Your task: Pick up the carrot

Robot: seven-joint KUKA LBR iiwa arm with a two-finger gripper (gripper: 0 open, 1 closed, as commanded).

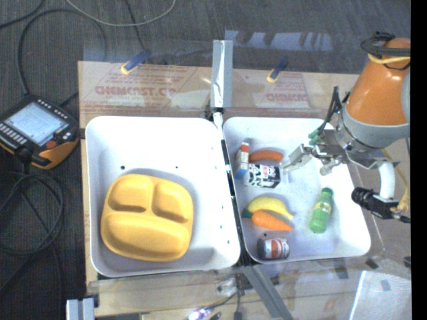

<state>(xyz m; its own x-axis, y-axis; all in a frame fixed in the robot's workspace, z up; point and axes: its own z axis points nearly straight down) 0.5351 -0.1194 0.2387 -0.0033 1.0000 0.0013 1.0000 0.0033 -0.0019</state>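
- The tapered orange toy carrot point(272, 221) is seen low in the right white bin point(353, 242), touching the yellow plastic banana point(270, 207) at its 12 o'clock, with the small red-and-silver can point(273, 248) just beside it at 6 o'clock.
- Its long axis runs from 10 o'clock to 4 o'clock; the thin tip appears to point toward 4 o'clock.
- The two-finger gripper point(301, 157) hovers toward 1 o'clock of the carrot, fingers spread apart, nothing held.
- A miss is judged likely: the banana could be caught with the carrot, or the rounded carrot squeezed out sideways.
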